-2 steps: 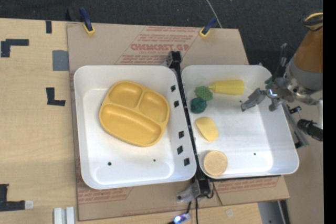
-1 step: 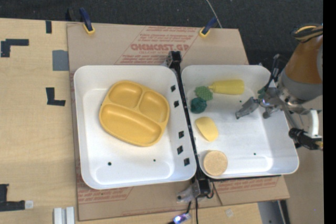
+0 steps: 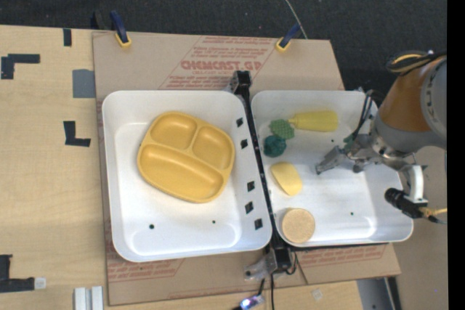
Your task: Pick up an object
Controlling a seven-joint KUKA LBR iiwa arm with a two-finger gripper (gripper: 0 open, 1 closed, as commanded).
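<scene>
Your gripper [image 3: 328,162] hangs low in the right bin [image 3: 378,225], fingers slightly spread and pinching nothing. Nearest left lies the yellow piece [image 3: 286,178]: it looks light, smooth, probably slippery. Take it across its narrow middle.

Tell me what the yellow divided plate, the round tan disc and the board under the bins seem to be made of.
Yellow divided plate: likely molded plastic, with a smooth, even color and a soft sheen on its raised ridges.
Round tan disc: possibly cork or a toy cracker, with a matte, speckled top; too small to tell.
Board under the bins: cardboard, dull brown with red printed lettering.
</scene>
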